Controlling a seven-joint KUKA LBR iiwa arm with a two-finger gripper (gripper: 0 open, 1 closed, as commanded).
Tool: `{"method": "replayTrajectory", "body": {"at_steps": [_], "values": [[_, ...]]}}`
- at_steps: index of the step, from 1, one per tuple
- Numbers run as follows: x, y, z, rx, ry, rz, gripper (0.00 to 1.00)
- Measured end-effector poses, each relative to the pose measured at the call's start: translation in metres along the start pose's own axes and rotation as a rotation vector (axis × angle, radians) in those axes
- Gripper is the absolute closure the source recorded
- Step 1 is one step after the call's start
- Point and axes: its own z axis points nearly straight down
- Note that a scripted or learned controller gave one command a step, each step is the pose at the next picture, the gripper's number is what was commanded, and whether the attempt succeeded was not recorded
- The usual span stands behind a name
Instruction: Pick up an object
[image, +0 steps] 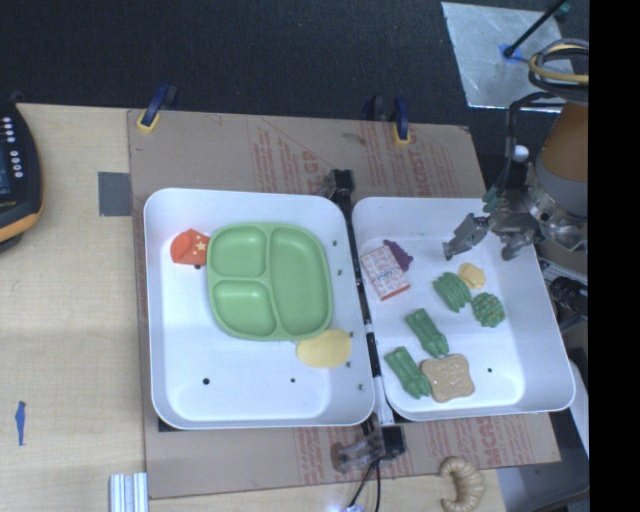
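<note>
While hanging open and holding nothing over the right bin (540, 385), far side, gripper (492, 238) sits just above small yellow piece (471, 275). Nearby, green pickle (451, 291), lying with long side from far-left to near-right. Looks light, stiff, maybe slippery. Best pinched across the narrow middle.

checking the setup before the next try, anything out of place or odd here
One thing: a tan curled object lies outside both bins, on the cardboard below the right bin. The rest sits inside the bins, the green divided plate flat in the left bin.
</note>
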Motion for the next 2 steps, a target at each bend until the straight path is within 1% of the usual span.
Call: {"method": "replayTrajectory", "body": {"at_steps": [1, 2], "values": [[-0.02, -0.008, 0.114, 0.011, 0.001, 0.001, 0.0], [-0.057, 0.022, 0.144, -0.001, -0.002, 0.003, 0.0]]}}
